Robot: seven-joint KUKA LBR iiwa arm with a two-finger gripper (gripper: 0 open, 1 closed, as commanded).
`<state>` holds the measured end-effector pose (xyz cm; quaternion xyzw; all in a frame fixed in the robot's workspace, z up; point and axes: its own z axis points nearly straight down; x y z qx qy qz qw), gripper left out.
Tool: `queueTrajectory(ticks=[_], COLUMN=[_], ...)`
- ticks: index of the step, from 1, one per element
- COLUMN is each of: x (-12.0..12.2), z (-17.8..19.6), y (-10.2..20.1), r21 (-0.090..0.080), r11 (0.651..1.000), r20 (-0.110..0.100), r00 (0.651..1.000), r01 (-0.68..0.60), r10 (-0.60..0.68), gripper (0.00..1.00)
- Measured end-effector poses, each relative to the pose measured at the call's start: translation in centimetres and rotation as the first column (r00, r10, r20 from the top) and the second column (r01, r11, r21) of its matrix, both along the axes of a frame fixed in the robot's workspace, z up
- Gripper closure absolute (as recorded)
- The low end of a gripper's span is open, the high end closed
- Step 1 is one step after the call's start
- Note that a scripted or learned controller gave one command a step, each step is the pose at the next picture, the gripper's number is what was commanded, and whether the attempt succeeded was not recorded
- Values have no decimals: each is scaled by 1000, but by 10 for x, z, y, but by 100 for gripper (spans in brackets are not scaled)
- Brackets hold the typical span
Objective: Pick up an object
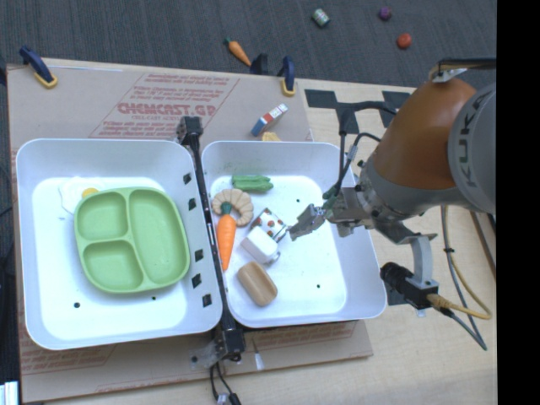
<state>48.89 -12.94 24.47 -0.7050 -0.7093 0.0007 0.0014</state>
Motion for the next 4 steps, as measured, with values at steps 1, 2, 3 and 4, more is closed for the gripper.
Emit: queueTrajectory(ticks=[1, 2, 3, 4], x=[-9, 4, 5, -12], z=[-114, -137, -127, -67], y=[3, 13, 13, -15], r21=[0, 1, 0, -1], r11=[1000, 1000, 1000, 1000], r20=[-2, -2, -2, 2], r00=[1000, 1000, 1000, 1000], r01=[-1, -1, -7, 2], r10=[1, 1, 7, -2], gripper=[0, 0, 100, 100])
